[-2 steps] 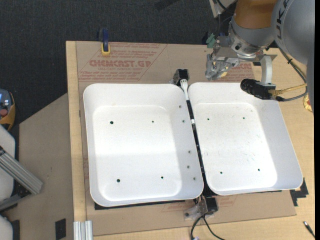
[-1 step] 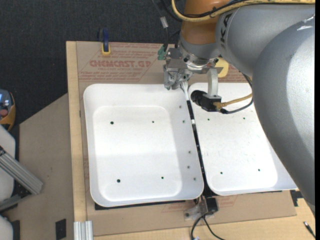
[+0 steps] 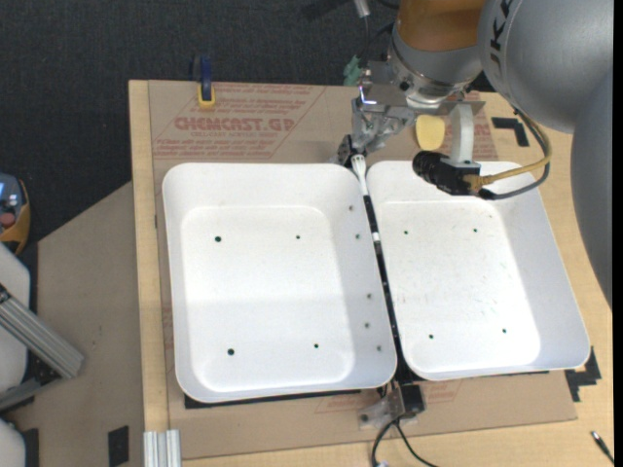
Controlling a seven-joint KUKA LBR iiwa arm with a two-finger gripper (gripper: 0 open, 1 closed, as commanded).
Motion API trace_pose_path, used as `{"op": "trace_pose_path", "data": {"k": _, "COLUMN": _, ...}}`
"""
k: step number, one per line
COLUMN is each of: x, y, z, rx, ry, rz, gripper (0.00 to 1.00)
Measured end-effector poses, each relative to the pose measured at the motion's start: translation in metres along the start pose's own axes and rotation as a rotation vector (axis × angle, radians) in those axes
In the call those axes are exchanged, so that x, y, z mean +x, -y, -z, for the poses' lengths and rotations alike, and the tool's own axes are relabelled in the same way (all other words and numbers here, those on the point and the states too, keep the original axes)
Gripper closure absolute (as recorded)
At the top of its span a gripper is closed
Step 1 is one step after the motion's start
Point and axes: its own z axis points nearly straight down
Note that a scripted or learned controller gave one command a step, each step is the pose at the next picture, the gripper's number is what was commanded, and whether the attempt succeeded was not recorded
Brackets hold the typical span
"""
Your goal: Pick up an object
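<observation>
Bright, even overhead light; soft shadows, mild blur.

Both bins, the left bin (image 3: pixel 263 280) and the right bin (image 3: pixel 477 280), look like smooth white plastic with a slight sheen. The worktop (image 3: pixel 253 125) is matt brown board. The arm (image 3: pixel 555 37) has a smooth grey shell.

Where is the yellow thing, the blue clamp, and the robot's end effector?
yellow thing (image 3: pixel 429 130), camera view, on its middle, by the end effector.
blue clamp (image 3: pixel 204 78), camera view, on its blue handle at the board's far edge.
end effector (image 3: pixel 414 125), camera view, below the orange band.
</observation>
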Motion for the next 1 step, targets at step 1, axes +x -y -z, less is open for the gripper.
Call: {"op": "trace_pose_path", "data": {"k": 1, "x": -0.0777, "y": -0.0209, "z": 0.0441, "rx": 0.001, "ry": 0.005, "rz": -0.006, "gripper": 1.00}}
